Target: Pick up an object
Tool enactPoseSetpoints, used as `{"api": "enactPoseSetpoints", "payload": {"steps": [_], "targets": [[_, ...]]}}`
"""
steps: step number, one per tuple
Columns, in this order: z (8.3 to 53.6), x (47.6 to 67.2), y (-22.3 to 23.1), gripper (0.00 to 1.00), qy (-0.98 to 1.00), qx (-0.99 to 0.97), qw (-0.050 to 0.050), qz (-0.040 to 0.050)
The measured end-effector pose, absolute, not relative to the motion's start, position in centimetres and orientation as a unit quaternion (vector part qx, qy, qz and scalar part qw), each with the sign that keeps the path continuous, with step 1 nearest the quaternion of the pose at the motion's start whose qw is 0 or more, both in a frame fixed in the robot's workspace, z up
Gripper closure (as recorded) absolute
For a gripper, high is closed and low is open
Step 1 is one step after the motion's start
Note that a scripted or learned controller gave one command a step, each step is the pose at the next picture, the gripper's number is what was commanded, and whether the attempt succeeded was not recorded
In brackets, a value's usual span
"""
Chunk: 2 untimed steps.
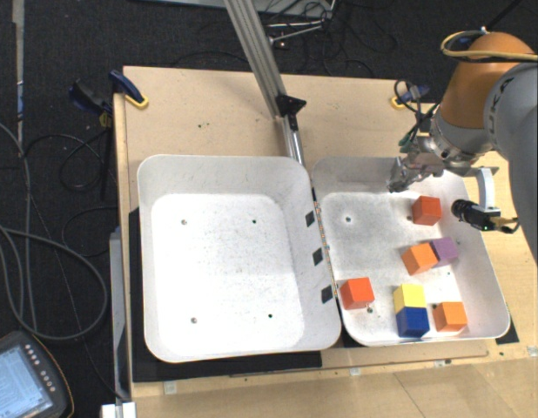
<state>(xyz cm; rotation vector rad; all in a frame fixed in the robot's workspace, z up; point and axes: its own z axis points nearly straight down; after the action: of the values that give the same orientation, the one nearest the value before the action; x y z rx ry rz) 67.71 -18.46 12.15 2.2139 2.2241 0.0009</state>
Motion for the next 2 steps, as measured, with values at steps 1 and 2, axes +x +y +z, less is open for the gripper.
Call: {"api": "enactPoseSetpoints", "payload": {"steps": [1, 2], "targets": [[16.7, 67.7, -17.8, 1.0, 0.708, 0.706, 0.003, 0.0019], [23.3, 68.0, -17.7, 1.0, 0.708, 0.706, 0.005, 0.0026]]}}
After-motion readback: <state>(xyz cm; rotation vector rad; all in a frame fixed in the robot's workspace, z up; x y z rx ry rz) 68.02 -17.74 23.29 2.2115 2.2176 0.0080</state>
